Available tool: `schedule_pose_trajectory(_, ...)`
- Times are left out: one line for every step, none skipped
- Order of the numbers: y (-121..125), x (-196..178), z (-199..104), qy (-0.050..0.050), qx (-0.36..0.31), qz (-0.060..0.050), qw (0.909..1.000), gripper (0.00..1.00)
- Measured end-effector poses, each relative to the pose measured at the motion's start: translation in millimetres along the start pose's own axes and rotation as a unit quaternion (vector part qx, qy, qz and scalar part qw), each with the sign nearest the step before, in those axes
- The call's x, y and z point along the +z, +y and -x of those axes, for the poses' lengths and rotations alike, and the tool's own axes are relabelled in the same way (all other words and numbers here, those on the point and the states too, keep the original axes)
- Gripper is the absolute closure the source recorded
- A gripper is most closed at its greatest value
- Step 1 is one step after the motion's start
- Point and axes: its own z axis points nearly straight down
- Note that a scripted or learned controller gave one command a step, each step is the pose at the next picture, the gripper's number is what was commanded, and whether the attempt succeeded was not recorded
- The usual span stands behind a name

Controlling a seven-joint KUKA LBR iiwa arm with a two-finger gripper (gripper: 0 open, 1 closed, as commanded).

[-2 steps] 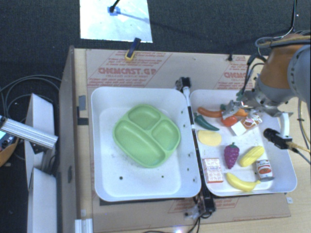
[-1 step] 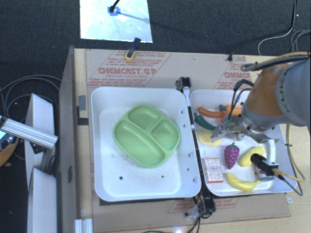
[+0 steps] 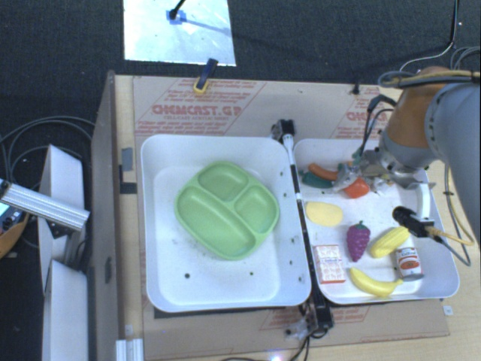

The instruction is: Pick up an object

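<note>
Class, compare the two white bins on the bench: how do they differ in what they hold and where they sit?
The left bin holds one green divided plate; the right bin holds many small toy foods, such as a banana and purple grapes. The arm's gripper is over the right bin, not the left. Both are shallow, white and side by side.

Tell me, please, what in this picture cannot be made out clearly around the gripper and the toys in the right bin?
- Gripper, camera view: too small and blurred against the orange toy to tell whether it grips it.
- Small can: label too small to read.
- Flat red-and-white packet: print too small to read.
- Arm: cut off by the right edge.
</note>
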Motion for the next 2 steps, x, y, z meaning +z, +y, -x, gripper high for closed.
schedule_pose_trajectory(-1.8, -10.2, -0.9, 0.000, -0.001, -0.001, 1.0000, 1.00)
schedule_pose_trajectory(-29.9, -104.4, -95.2, 0.002, -0.003, -0.001, 1.0000, 1.00)
